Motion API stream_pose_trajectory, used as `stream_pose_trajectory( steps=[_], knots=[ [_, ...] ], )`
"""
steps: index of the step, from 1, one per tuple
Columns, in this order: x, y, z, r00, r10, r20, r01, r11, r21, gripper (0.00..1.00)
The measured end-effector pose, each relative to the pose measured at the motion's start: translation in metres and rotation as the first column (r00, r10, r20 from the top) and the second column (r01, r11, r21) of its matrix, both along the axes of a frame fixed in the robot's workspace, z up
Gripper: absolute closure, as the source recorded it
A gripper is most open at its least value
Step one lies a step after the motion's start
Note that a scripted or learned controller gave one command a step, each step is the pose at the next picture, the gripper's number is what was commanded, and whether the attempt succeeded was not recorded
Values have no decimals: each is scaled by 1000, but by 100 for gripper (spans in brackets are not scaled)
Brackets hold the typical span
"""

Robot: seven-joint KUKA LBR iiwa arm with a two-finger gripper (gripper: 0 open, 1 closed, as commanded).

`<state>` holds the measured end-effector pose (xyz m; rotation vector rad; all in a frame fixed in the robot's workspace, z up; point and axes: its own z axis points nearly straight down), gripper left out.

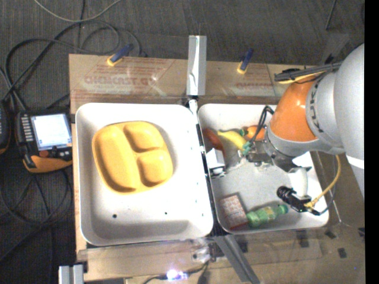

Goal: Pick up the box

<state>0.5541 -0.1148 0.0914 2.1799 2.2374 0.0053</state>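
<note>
In the right bin (323, 220), the small reddish box (233, 207) lies flat just left of the green bottle (265, 215), its long axis running toward the bin's front rim, while the end effector (247, 151) hovers farther back beside the banana (232, 138).

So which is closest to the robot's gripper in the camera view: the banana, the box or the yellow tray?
From the gripper:
1. Banana, right beside it in the right bin.
2. Box, lower in the same bin.
3. Yellow tray, in the left bin.
</note>
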Motion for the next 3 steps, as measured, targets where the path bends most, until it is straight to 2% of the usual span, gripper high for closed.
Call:
stream_pose_trajectory(
  steps=[1,2,3],
  knots=[
    [14,-29,92,1000,-14,-16,14,1000,7,0],
    [-62,-24,0,1000,5,-8,-5,1000,10,0],
    [-4,7,0,999,-43,-1,43,999,-1,0]
  ],
)
